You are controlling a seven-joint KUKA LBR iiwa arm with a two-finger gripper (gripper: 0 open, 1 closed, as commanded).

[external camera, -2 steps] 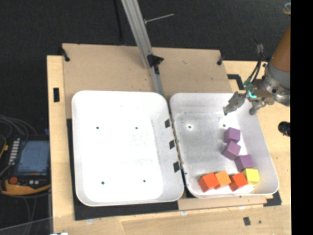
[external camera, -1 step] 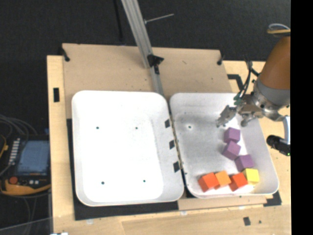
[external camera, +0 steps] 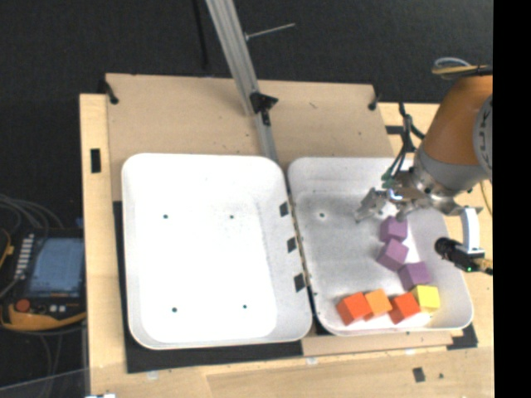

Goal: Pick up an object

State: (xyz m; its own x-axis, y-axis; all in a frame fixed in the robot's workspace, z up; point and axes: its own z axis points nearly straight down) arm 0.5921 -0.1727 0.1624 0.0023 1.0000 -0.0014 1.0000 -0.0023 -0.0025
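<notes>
Two shallow white bins sit side by side on the wooden bench (external camera: 224, 114). Left bin (external camera: 141, 222) occupies the centre-left of the frame; right bin (external camera: 332, 230) occupies the centre-right.

Right bin contents: three purple blocks in a loose column, right of the bin's centre. Upper purple block (external camera: 395, 229) lies just below the gripper; middle purple block (external camera: 392, 254) sits directly under it, touching or nearly so; lower purple block (external camera: 415, 274) lies just beyond, toward the lower right. Along the bin's bottom edge, a row: red-orange block (external camera: 354, 308), orange block (external camera: 378, 302) beside it, red block (external camera: 405, 307), and yellow block (external camera: 427, 296) at the right end, just below the lower purple block.

Gripper (external camera: 383, 203) is positioned over the upper right part of the right bin, on the grey arm with its orange band (external camera: 460, 127) entering from the right edge of the frame. Finger spacing cannot be determined from this angle; no block is seen between them.

A metal pole (external camera: 236, 48) runs slantwise from top centre down to the gap between the bins.
</notes>
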